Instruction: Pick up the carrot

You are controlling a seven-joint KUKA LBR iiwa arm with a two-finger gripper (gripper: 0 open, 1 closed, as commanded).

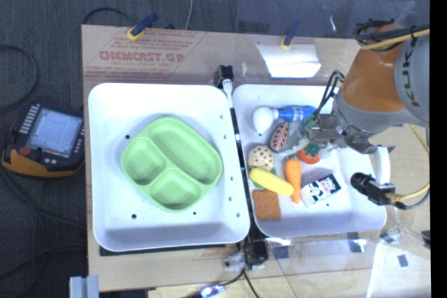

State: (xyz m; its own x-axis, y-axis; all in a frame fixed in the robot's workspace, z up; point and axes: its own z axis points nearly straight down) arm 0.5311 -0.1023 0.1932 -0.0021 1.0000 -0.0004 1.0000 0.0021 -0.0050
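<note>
The approach is underway: the tool (316,142) hangs over the right bin (363,218), just beside the carrot (294,179). Next it must centre and descend.

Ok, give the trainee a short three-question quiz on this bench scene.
1. True or false: the carrot lies in the bin on the view's right.
2. Which thing touches the carrot's left side? A) yellow banana B) blue bottle C) green divided plate
3. Fill in: the hand is above the ____ bin.

Key: 1 true; 2 A; 3 right
</note>
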